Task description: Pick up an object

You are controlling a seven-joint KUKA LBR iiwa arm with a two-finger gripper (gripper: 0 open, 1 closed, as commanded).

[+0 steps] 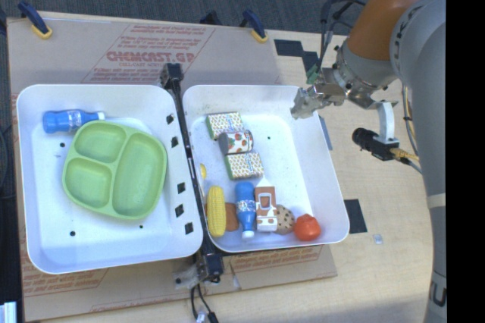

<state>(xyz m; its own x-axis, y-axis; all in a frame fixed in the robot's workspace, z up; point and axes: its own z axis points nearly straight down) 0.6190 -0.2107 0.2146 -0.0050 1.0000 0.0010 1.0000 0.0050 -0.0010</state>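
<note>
A bench holds two white bins (250, 98). The gripper (301, 106) hovers over the right bin's far right rim; its jaw state cannot be told.

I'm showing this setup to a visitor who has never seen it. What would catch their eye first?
Probably the green divided plate filling much of the left bin, with a blue bottle lying beside its upper left edge. Next, the cluster of small toy foods in the right bin, notably the yellow corn cob and red tomato along its near side. The gripper sits over that bin's upper right rim.
</note>
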